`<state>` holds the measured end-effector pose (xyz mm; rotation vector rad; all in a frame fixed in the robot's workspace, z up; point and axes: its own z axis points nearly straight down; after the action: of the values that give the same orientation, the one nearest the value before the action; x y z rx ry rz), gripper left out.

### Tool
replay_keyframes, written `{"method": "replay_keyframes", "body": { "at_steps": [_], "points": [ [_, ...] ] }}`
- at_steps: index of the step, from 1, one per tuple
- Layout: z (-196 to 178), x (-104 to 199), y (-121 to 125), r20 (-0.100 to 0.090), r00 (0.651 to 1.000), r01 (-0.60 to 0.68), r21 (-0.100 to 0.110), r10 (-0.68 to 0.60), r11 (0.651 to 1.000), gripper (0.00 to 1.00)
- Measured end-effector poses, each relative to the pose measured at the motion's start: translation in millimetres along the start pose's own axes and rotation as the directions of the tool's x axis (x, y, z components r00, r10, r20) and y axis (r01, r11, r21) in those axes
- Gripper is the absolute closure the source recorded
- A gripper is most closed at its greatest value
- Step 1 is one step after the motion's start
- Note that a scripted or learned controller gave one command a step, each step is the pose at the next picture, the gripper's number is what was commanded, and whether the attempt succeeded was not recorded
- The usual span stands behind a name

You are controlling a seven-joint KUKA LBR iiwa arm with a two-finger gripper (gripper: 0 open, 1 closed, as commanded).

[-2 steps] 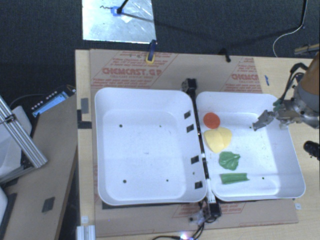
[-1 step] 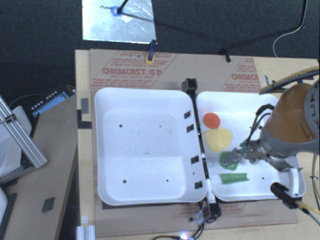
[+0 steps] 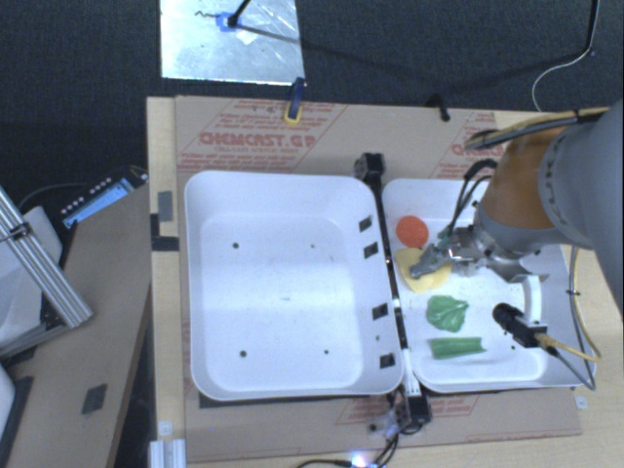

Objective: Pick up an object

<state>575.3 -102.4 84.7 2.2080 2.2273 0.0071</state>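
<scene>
In the right bin (image 3: pixel 546 364) lie an orange-red ball (image 3: pixel 411 229), a pale yellow object (image 3: pixel 426 276), a crumpled green piece (image 3: pixel 447 311) and a flat green bar (image 3: pixel 455 347). My gripper (image 3: pixel 429 262) reaches in from the right and sits low over the yellow object, just below the ball. The yellow object lies partly under the gripper's tip. The grey arm with its orange band (image 3: pixel 517 178) covers the bin's upper right part.
The left bin (image 3: pixel 283 198) sits beside the right one, with black clips (image 3: pixel 370 224) along the shared divider. A black cable connector (image 3: pixel 515 323) hangs over the right bin's lower right. Brown cardboard (image 3: pixel 253 130) lies under both bins.
</scene>
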Motion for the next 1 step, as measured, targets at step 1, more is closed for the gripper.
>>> {"method": "replay_keyframes", "body": {
  "at_steps": [1],
  "points": [
    [-16.8, 0.2, 1.5, -0.002, 1.0, -0.002, -0.01, 0.002, 1.0, 1.0]
  ]
}}
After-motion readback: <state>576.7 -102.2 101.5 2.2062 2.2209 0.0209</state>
